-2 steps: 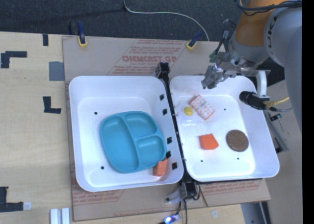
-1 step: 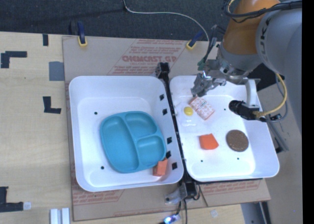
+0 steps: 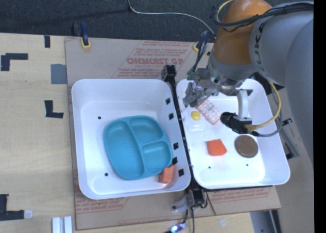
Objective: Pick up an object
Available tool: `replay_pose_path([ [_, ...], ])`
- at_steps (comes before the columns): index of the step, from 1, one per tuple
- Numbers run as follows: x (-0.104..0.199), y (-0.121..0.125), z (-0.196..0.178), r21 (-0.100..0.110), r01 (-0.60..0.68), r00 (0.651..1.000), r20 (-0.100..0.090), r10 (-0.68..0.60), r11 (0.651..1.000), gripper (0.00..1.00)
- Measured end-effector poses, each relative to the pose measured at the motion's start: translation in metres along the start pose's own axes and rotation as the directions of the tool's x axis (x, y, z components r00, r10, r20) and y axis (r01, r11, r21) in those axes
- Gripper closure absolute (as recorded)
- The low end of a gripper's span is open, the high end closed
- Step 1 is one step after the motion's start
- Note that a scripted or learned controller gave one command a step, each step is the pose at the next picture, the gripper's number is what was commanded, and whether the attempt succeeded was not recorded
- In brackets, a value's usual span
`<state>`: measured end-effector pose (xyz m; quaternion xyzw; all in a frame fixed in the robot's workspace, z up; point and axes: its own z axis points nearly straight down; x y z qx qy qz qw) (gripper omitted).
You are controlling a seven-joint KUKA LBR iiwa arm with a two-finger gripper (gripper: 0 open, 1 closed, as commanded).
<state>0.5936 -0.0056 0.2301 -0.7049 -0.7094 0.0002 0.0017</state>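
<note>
You're looking at a bulky grey arm (image 3: 285, 38) wearing an orange band (image 3: 239, 25), yellow cable (image 3: 270, 120) looping at its five o'clock.

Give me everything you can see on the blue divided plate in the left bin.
The blue plate is a matte, plastic-looking tray with rounded corners and three compartments, one large and two smaller. It lies flat, face up and turned at an angle on the left bin's floor. A small orange block sits at its lower right corner, apparently touching.
</note>
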Motion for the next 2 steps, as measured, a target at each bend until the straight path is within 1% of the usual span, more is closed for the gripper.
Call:
replay_pose_path([
  [1,0.044,-0.032,0.013,0.002,-0.001,1.0,0.001,0.001,1.0,1.0],
  [2,0.09,-0.064,0.0,0.001,0.001,1.0,0.0,-0.001,1.0,1.0],
])
